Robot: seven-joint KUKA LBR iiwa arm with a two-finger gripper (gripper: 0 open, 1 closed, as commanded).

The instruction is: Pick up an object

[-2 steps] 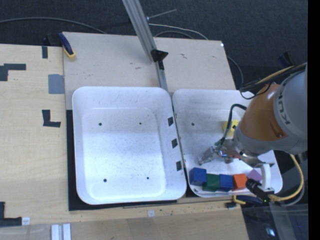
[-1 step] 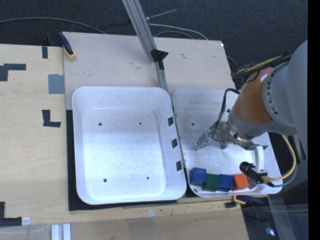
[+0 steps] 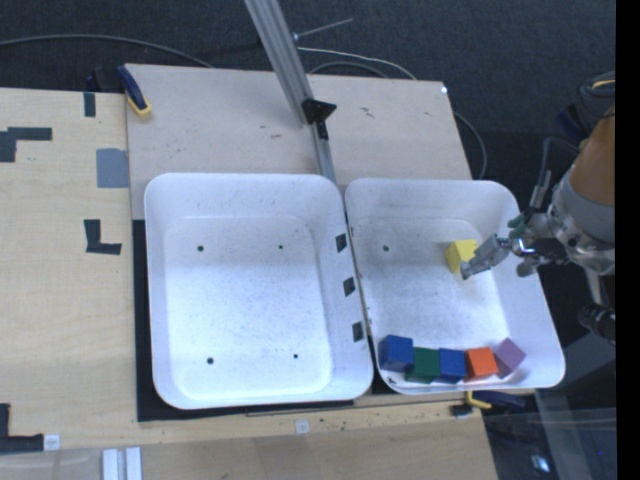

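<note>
A small yellow block (image 3: 459, 254) lies in the right bin (image 3: 520, 298), toward its far right part. My gripper (image 3: 480, 260) reaches in over the bin's right wall and its tip sits right beside the yellow block, on its right side, touching or almost touching it. Along the bin's front wall stands a row of blocks: blue (image 3: 396, 350), green (image 3: 425, 364), another blue (image 3: 452, 364), orange (image 3: 481, 362) and purple (image 3: 510, 353).
The left bin (image 3: 160, 268) stands beside the right one, their walls meeting in the middle. A slanted metal rail (image 3: 285, 53) runs down from the top to the bins' joint. A blue and yellow clamp (image 3: 134, 90) lies at the bench's far left corner.
</note>
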